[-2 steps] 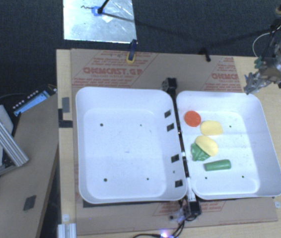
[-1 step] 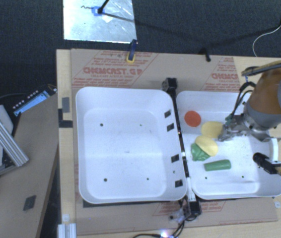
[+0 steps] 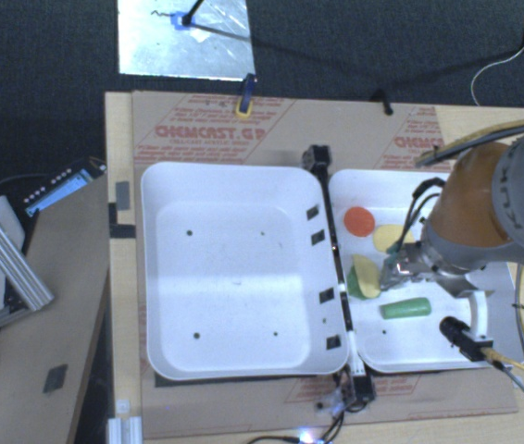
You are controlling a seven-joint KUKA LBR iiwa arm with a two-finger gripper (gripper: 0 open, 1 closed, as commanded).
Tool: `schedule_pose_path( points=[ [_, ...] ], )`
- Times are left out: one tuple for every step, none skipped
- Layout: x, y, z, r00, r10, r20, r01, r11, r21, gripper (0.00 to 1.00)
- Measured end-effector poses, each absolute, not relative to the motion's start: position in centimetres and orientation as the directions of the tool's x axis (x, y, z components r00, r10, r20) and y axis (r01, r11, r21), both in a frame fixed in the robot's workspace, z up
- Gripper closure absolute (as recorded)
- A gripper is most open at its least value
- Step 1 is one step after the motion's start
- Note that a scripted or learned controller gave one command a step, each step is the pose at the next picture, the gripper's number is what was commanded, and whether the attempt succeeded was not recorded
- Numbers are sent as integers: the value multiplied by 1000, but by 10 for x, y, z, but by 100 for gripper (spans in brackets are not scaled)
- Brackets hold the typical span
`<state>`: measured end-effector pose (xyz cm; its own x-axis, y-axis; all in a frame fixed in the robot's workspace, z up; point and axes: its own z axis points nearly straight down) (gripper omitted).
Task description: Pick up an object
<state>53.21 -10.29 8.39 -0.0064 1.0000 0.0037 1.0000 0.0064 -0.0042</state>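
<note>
The pick looks not yet done: nothing is visibly lifted, and all 4 small objects lie on the floor of the right bin (image 3: 401,363). The gripper (image 3: 393,273) hangs low beside the yellow-green wedge (image 3: 365,278), the likeliest target; closing and lifting remain. Whether the jaws are spread or pressed together I cannot tell. The wedge is pale, curved, near the bin's left wall. Nearby lie an orange ball (image 3: 359,220), a yellow piece (image 3: 387,238) and a green block (image 3: 405,308).

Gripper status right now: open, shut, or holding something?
Gripper: cannot be told; it sits low in the right bin, right beside the yellow-green object.
</note>
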Motion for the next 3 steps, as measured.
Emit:
schedule_pose_path(
  points=[
    [523,-78,214,-7,1000,0,1000,7,12,100],
    [571,-60,384,-9,1000,-2,1000,9,22,100],
    [572,23,456,-12,1000,2,1000,12,10,100]
  ],
)
